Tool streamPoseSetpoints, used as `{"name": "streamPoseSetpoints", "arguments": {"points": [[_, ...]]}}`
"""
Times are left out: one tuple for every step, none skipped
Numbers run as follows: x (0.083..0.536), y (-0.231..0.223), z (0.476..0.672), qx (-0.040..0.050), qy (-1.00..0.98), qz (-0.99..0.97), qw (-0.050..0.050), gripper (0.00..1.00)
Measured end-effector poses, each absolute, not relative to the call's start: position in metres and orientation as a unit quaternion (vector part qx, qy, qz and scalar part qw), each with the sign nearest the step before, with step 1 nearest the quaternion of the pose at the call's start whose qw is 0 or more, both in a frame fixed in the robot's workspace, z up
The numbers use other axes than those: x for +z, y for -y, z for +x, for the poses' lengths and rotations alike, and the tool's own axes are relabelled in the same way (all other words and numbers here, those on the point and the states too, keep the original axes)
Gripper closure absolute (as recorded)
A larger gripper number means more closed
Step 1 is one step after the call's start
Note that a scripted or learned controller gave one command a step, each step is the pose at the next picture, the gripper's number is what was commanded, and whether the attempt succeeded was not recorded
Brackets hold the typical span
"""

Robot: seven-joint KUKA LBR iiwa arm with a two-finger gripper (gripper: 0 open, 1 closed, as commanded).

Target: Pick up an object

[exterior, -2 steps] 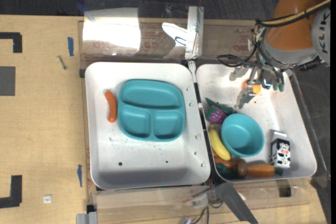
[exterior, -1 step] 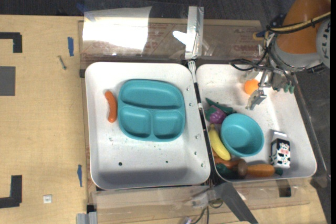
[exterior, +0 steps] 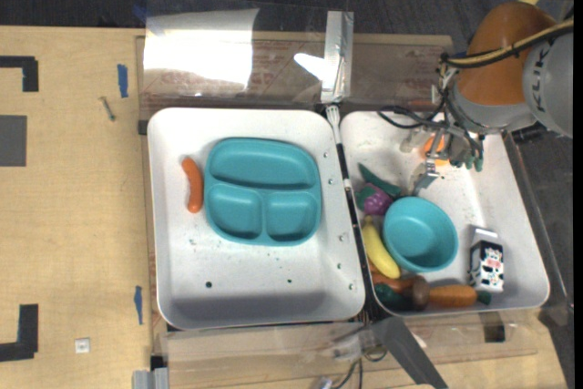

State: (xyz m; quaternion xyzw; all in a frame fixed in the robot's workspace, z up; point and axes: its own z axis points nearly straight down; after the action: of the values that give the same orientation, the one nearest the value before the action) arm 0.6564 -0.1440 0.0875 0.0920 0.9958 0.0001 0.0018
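The gripper [exterior: 435,161] is hanging over the back part of the right bin [exterior: 519,223], just under the orange band of the arm [exterior: 496,59]; cables are covering it, so I cannot tell its state, and nothing is showing as held in it. The things to pick are lying in the front half of this bin, packed close together: a teal bowl [exterior: 419,234], a yellow banana [exterior: 380,252] touching its left side, a purple piece [exterior: 376,202] just behind the banana, a small white toy car [exterior: 487,267] to the right near the wall, and an orange carrot-like piece [exterior: 451,294] at the front. All are looking like light, stiff plastic toys, prob. smooth and a bit slippery. The bowl is wide, so its thin rim is the place to pinch. The banana is narrow and better taken across its middle, approx. where it is thickest. The car is standing apart from the others, so it is giving the freest approach. In the left bin [exterior: 173,223] a teal divided plate [exterior: 264,189] and a sausage [exterior: 192,184] are lying, well apart from the gripper.
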Motion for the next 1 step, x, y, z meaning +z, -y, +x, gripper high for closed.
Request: {"name": "streamPoseSetpoints", "arguments": {"points": [[0.1014, 0.1437, 0.6608, -0.0008, -0.996, 0.091, 0.010, 1.00]]}}
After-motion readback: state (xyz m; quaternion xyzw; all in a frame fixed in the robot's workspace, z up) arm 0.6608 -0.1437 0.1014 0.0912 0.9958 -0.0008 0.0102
